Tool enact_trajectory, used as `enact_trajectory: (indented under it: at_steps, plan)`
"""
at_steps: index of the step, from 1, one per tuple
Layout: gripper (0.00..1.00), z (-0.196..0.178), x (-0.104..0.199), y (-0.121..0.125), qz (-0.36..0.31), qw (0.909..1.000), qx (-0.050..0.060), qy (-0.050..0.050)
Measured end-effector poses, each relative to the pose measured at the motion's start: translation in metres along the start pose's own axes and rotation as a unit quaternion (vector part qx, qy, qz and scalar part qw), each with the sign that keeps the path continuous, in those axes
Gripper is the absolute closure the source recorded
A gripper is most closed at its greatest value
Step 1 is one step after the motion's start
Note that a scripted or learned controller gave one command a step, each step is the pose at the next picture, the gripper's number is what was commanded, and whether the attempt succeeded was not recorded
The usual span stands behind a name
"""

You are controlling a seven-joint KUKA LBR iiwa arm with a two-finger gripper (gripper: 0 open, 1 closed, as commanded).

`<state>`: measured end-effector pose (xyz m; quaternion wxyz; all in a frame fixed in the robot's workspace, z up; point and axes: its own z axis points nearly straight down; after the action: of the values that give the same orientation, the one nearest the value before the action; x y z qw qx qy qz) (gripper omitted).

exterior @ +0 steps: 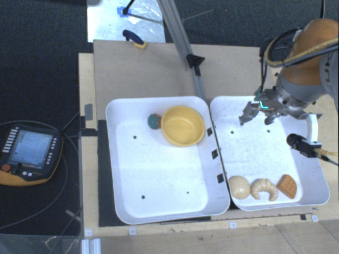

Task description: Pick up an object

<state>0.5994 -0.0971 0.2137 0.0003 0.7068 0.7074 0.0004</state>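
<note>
**End effector above the right bin, before a grasp**

Dark carpet surrounds the desk point(159, 62), which bears two white bins. Nearest, along the right bin's point(265, 147) front wall, lie a pale bun point(239, 187), a croissant point(265, 189) and a waffle piece point(287, 186); all look light and toy-like, probably rigid, best taken across the narrow width. Farther back, the left bin point(159, 194) holds a yellow bowl point(183, 125) touching a small green object point(154, 121). Over the right bin's far end hangs the end effector point(257, 114), fingers apart, holding nothing.
</note>
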Motion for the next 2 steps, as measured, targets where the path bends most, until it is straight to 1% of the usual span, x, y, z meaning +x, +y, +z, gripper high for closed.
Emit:
enact_trajectory:
  at_steps: [1,2]
  plan:
    - [0.0,0.0,0.0,0.0,0.0,1.0,0.0,0.0]
    - [0.0,0.044,0.002,-0.007,0.0,1.0,0.002,0.0]
